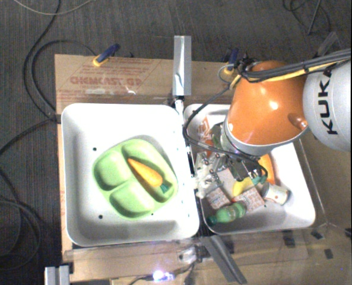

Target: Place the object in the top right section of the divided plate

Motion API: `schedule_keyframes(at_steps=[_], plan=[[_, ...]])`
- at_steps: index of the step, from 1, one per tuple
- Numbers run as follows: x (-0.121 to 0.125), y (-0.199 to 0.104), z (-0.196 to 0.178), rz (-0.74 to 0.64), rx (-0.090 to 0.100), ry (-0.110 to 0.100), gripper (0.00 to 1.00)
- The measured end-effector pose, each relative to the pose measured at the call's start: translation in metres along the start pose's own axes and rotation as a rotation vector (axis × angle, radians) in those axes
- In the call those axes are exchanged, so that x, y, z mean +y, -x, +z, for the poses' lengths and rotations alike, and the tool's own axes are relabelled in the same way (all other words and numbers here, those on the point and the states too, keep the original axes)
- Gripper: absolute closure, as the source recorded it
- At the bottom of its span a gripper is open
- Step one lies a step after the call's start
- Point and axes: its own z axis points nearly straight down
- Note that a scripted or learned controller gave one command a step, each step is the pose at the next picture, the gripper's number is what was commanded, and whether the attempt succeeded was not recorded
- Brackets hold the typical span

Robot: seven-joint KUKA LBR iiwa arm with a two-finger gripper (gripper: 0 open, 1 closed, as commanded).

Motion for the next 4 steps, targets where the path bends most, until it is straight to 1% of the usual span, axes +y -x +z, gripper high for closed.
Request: schedule_keyframes(at_steps=[1, 2, 3, 4], plan=[[-0.076, 0.051, -0.124, 0.051, 0.001, -0.003, 1.00], [-0.140, 0.139, -0.212, -0.039, -0.001, -0.004, 1.00], [-0.226, 0.111, -0.204, -0.086, -0.001, -0.004, 1.00], [-0.276, 0.080, -0.212, -0.342, 0.000, -0.005, 1.00]])
